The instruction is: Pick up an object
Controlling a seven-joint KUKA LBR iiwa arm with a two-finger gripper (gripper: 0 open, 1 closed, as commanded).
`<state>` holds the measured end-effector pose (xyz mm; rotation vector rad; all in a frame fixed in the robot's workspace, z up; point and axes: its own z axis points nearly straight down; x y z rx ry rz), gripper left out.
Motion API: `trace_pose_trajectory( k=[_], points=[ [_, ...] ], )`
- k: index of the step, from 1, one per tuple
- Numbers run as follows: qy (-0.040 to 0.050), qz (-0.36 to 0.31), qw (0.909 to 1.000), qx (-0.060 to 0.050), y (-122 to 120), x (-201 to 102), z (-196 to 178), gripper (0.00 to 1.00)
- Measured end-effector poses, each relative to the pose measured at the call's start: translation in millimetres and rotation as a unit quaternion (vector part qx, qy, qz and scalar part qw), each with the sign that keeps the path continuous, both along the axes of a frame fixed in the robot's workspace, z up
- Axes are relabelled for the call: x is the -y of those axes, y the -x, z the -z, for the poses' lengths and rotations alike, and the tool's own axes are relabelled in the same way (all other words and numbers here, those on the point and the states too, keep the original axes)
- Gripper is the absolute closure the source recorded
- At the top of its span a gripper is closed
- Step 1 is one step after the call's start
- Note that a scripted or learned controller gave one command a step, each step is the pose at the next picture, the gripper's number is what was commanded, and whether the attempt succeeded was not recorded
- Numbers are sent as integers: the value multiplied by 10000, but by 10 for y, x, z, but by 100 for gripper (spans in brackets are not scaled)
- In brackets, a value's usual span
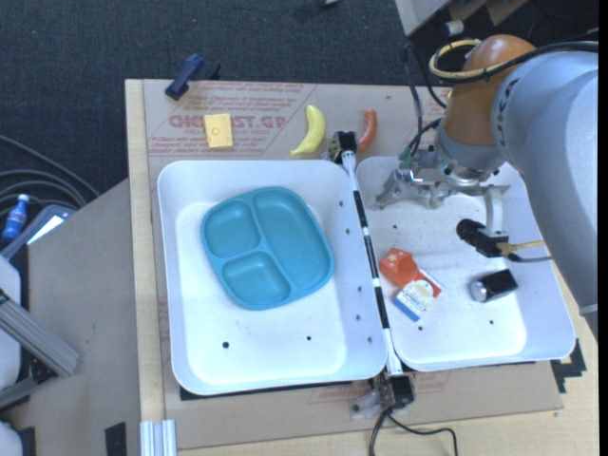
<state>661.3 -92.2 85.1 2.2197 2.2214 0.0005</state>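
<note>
The gripper [411, 196] hangs over the far edge of the right bin [456, 350], close to its far-left corner. From this slant I cannot tell how far open it is, and nothing can be seen in its hold. The bin floor under it looks bare, so a closure there would most likely catch nothing. The nearest candidates lie toward the middle and near side of that bin. An orange packet [397, 266] sits just beside the left edge, touching or overlapping a white-and-blue packet [416, 297]. A small black block [492, 286] with a silvery end lies well apart from them, toward the right edge. Going for the packets carries two risks: they are flat, so the gripper may scrape the floor and slide off them, and because they touch, one may drag the other along or shed it during the lift. They also lie close to the rim shared with the left bin [180, 255], so a descent slightly off to that side could strike the rim. The black block stands clearer but is small, and a misjudged approach could nudge it toward the wall. The blue divided plate [266, 247] in the middle of the left bin looks too broad and shallow for a sure pinch, except perhaps at its rim.
</note>
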Motion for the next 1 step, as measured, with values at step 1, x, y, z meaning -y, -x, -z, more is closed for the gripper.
trace_pose_trajectory(
  k=[1],
  points=[
    [-6, 9, 10000, -17, 1131, 215, 8, 0]
  ],
)
